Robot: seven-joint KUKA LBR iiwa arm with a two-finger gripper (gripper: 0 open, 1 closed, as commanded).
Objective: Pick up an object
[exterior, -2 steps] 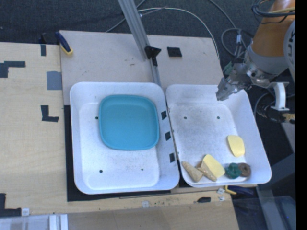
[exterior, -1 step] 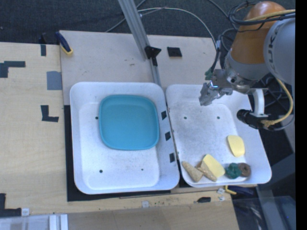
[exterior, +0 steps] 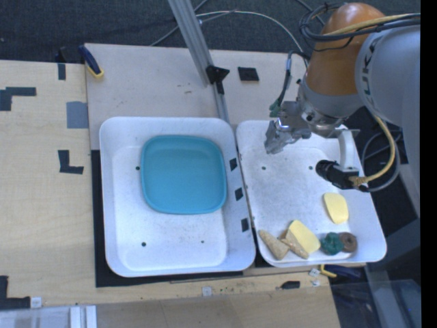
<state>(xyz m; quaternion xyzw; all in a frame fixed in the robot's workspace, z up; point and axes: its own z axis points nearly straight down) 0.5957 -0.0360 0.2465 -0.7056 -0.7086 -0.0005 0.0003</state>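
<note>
My gripper (exterior: 276, 142) hangs over the far left part of the right bin (exterior: 273, 190), with nothing visible between its fingers. Small objects lie along that bin's near edge: a tan bread-like piece (exterior: 273, 244), a yellow wedge (exterior: 302, 236), a dark green lump (exterior: 332, 243) and a brown ring (exterior: 348, 242). A pale yellow oval piece (exterior: 335, 207) lies a little farther back on the right. All of them sit well apart from the gripper.
The left bin (exterior: 123, 231) holds a square blue plate (exterior: 184, 173). A slanted metal pole (exterior: 198, 46) rises behind the bins. A black cable fitting (exterior: 334, 173) hangs over the right bin's right side. The arm's grey body and orange band (exterior: 341, 53) loom over the far right.
</note>
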